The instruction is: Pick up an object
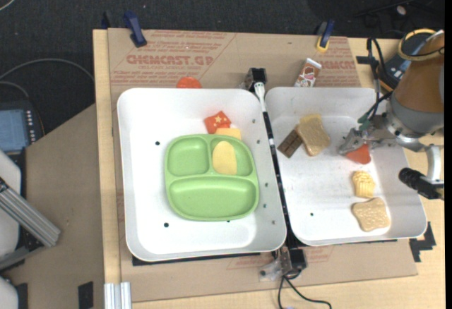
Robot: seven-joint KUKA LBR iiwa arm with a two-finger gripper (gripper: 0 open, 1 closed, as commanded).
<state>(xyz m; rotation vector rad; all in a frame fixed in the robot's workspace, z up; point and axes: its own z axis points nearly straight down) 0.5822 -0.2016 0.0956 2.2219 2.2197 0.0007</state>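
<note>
My gripper point(355, 140) hangs low over the right bin point(321, 226), at its upper right. A small red piece point(361, 155) lies right beneath its tip, partly covered by it; whether the two touch I cannot make out. To the left lie a tan bread-like slice point(313, 134) and a brown block point(289, 143). Below the red piece sit a yellow corn-like piece point(363, 183) and a toast-coloured piece point(371, 214).
The left bin point(141, 230) holds a green divided plate point(210, 191) with a yellow item point(224, 157) in its upper right compartment. A red star block point(218, 121) lies just behind the plate. A small carton point(308, 73) and an orange object point(188, 82) rest on the board behind the bins.
</note>
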